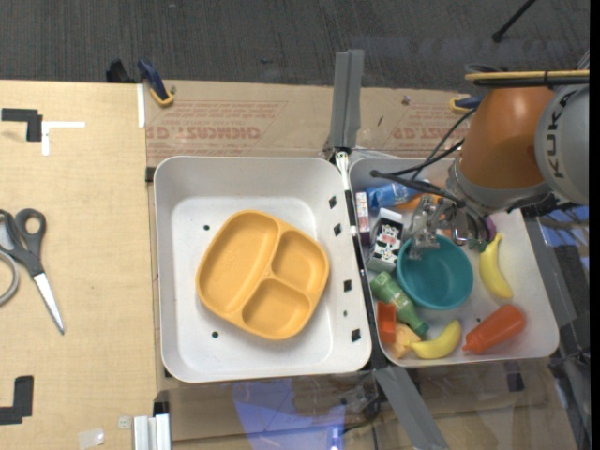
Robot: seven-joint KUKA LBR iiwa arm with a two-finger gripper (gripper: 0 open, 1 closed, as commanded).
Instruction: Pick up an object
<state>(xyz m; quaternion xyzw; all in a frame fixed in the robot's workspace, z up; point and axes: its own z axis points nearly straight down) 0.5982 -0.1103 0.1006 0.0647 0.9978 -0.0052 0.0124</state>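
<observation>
In the camera view, the gripper hangs over the right bin, at the teal bowl's 11 o'clock rim, its metal parts touching or just above that rim (which of the two cannot be told). Whether the tool is open, closed or gripping anything cannot be told from this slant. The teal bowl sits near the middle of the right bin. At the bowl's 3 o'clock lies a yellow banana; at its 5 o'clock an orange carrot-like toy; at its 6 o'clock a second banana. A green bottle-shaped toy lies against the bowl's 8 o'clock side, and a black-and-white box stands at its 10 o'clock. The left bin holds a yellow divided plate near its centre. At 9 o'clock from that bin, well apart on the bench, lie scissors
</observation>
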